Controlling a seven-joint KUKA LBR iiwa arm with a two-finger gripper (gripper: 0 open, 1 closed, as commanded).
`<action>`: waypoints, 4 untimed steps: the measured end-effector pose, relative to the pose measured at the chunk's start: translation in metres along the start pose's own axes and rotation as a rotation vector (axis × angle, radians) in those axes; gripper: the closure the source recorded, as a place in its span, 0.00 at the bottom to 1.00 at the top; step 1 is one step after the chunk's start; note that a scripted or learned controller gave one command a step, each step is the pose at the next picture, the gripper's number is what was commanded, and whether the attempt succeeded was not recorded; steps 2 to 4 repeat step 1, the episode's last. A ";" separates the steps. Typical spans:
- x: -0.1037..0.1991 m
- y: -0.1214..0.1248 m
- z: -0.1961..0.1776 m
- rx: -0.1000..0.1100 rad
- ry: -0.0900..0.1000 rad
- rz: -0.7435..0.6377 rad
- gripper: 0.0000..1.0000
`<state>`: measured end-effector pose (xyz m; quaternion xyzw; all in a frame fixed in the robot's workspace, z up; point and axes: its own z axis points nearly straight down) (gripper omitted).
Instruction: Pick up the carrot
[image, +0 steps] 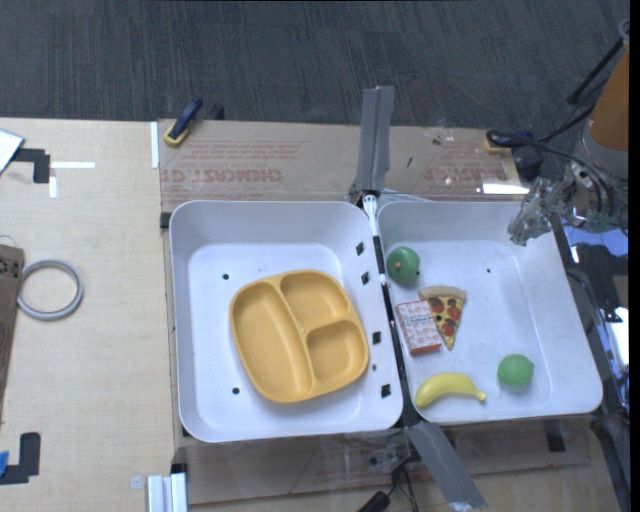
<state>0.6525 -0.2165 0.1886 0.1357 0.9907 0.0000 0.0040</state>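
- We see two white bins side by side on the tabletop (90, 400).
- The left bin (200, 250) holds a yellow plate (298, 335) with three parts. Nothing lies on the plate.
- The right bin (560, 330) holds toy food.
- A green ball-shaped toy (403, 263) with a small orange spot sits near the bin's back left corner.
- A pizza slice (446, 312) lies in the middle, and a small red and white box (419, 327) lies just beside it on the left.
- A yellow banana (449, 388) lies near the front of the bin.
- A green lime (516, 371) sits to the right of the banana, near the front right corner.
- We cannot pick out a carrot for sure. The green toy with the orange spot might be it, but we cannot tell.
- The claw (530, 222) is up at the back right corner of the right bin, over its rim. It is well apart from all the toy food.
- We cannot tell if the claw is open or closed. We see nothing in it.
- A ring of tape (47, 289) lies on the tabletop, far to the left.
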 end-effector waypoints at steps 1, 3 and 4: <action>0.031 0.035 -0.020 0.000 0.003 -0.065 1.00; 0.031 0.035 -0.020 0.000 0.003 -0.065 1.00; 0.031 0.035 -0.020 0.000 0.003 -0.065 1.00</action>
